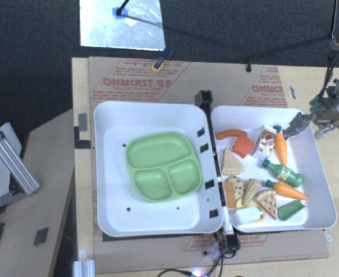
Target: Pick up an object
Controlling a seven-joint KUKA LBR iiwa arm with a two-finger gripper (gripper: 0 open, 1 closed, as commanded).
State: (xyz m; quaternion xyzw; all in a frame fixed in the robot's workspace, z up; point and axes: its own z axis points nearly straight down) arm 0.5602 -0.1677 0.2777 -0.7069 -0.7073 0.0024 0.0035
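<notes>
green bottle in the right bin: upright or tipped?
Tipped. The green bottle lies on its side on the right bin floor, cap pointing left.

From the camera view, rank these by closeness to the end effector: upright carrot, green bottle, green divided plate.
End effector sits at the right bin's upper right.
1. Upright carrot, just below-left of it.
2. Green bottle, mid right bin.
3. Green divided plate, in the left bin.

Bins [152, 111]: white plastic, smooth, slight sheen. Tray [161, 166]: green plastic, matt-smooth. Toy food: plastic, glossy; carrots [281, 148] orange, bottle [282, 172] green, shiny. Board [138, 81] under bins: brown cardboard, matt, red print. Table [45, 172]: pale wood-look, matt. Floor [31, 39]: dark carpet, rough. Sheet [121, 16] on floor: shiny, foil-like, wrinkled.
</notes>
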